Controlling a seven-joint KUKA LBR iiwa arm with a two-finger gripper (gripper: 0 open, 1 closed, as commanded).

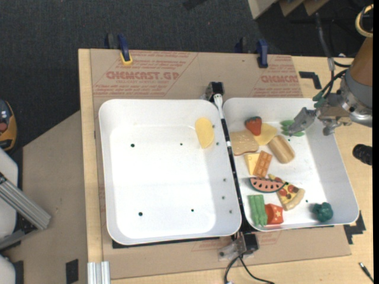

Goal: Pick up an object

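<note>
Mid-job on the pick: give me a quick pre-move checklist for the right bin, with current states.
1. Tool over right bin: ok, above its upper right part.
2. Tool holding anything: cannot tell.
3. Green piece beside tool, reachable: ok.
4. Green piece free of neighbours: ok; the hot dog lies apart.
5. Centre pile separable: not ok; bread slice, cheese and watermelon slice crowd together.
6. Broccoli isolated: ok, lower right corner.

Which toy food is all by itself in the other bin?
The flat yellow piece. It lies alone near the top right corner of the left bin, beside the divider, while all the other toy foods sit crowded in the right bin.
</note>
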